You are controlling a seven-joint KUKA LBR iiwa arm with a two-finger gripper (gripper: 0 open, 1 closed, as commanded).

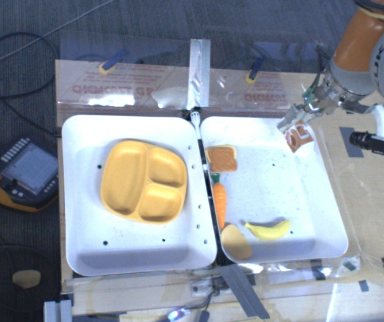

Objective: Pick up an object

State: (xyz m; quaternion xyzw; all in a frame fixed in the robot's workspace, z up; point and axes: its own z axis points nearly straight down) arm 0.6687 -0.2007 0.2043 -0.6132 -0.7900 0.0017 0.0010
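My gripper (297, 127) hangs over the far right corner of the right bin (282, 186), reaching in from the upper right. A small red-and-white object (300, 138) sits between its fingertips, lifted above the bin floor. Along that bin's left wall lie a toast slice (221, 158) and an orange carrot (219, 203). Near its front edge are a yellow banana (269, 229) and a tan rounded piece (235, 241). A yellow divided plate (145, 181) fills the middle of the left bin (84, 146).
A divider rail (205, 180) runs between the two bins. A handheld pendant (21, 175) and cables lie on the floor to the left. Blue and yellow clips (111, 62) hold a plastic sheet behind the bins.
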